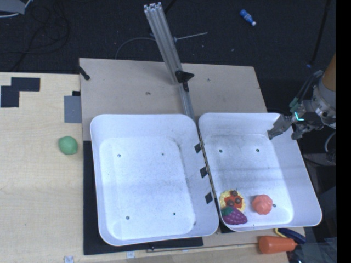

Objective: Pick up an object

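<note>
The right bin holds an orange-red round toy near its front edge. Beside that toy, at the front left corner, lies a cluster of small toys: a purple grape bunch and a yellow piece with red bits. My gripper hovers over the bin's far right edge, well away from those toys. Its two dark fingers are spread apart with nothing between them.
The left bin stands next to the right one. A green ball rests on the wooden bench at the left. An orange object lies outside the right bin's front edge. A metal rail slants behind the bins.
</note>
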{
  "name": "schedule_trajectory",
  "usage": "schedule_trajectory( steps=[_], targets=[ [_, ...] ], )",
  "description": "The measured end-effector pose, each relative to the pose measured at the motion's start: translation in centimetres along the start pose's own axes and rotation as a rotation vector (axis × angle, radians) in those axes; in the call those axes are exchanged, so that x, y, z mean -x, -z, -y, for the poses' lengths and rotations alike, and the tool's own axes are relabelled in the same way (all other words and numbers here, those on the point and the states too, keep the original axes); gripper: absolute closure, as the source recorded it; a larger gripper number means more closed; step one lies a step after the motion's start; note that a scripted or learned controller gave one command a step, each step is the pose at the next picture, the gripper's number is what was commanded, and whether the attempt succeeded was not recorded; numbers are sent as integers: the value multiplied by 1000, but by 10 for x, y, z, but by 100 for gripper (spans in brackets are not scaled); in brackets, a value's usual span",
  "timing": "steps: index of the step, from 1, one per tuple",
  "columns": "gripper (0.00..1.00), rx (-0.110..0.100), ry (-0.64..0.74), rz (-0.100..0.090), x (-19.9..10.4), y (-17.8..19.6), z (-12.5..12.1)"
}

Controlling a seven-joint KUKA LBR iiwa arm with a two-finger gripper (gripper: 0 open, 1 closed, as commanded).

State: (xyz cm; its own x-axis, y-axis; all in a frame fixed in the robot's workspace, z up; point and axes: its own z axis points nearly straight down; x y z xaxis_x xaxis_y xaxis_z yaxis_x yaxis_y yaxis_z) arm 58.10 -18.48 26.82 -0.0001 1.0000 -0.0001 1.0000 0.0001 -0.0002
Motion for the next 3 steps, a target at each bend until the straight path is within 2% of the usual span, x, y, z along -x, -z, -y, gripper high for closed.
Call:
schedule_trajectory(
  steps=[1, 2, 3],
  targets=[
    [0, 0, 0, 0, 0, 0, 0],
    [0, -4, 1, -1, -3, -43, -3],
    [0, -5, 0, -1, 1, -101, 6]
  ],
)
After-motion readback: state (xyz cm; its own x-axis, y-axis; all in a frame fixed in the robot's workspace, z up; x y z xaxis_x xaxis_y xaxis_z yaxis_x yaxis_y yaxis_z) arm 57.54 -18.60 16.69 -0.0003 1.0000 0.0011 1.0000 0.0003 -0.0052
